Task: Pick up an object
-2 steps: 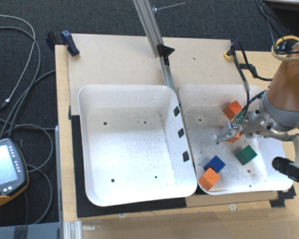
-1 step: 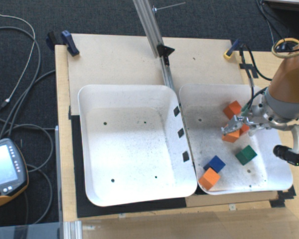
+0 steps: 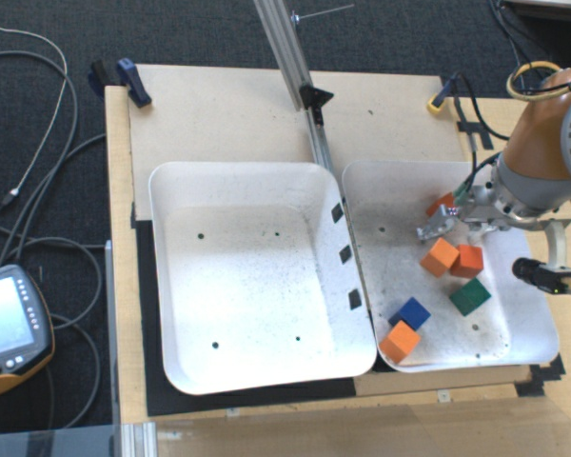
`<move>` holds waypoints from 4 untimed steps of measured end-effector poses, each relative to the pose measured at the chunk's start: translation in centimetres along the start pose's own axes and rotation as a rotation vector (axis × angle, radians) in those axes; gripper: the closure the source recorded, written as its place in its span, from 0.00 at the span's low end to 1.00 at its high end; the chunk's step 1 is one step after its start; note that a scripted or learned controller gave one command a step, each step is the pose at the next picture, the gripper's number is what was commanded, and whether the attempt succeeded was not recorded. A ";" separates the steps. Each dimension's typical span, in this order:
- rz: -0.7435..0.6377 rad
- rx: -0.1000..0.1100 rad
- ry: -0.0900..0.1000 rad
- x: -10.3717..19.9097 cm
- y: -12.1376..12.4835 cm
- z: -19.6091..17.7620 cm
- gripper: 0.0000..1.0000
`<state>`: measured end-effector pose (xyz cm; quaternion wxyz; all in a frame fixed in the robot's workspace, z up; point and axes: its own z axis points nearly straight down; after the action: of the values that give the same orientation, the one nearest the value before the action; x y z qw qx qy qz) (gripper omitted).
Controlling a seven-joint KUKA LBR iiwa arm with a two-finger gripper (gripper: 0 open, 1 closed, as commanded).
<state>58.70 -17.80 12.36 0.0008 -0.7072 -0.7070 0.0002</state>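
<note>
Several small blocks lie in the right bin. An orange block and a red block touch each other near the middle. A green block lies just below them. Toward the front left are a blue block and another orange block. My gripper hangs low over the bin's far part, just above the orange and red pair. A small red-orange block shows partly right at the gripper's far side, mostly hidden by it.
The left bin stands beside the right one, with black clips along the shared wall. A slanted metal rail crosses the back of the bench. Cables and a yellow clamp run near the arm's base at the back right.
</note>
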 end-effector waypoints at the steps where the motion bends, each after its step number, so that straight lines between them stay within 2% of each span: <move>1: -0.002 -0.004 -0.001 -0.2 3.3 2.5 0.00; 2: -0.001 0.006 0.003 4.0 -3.4 2.4 0.00; 3: -0.001 -0.001 0.001 3.9 -3.1 1.3 1.00; 4: -0.001 -0.001 0.001 3.9 -3.1 1.4 0.00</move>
<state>55.62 -13.93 10.96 0.0009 -0.7070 -0.7072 -0.0007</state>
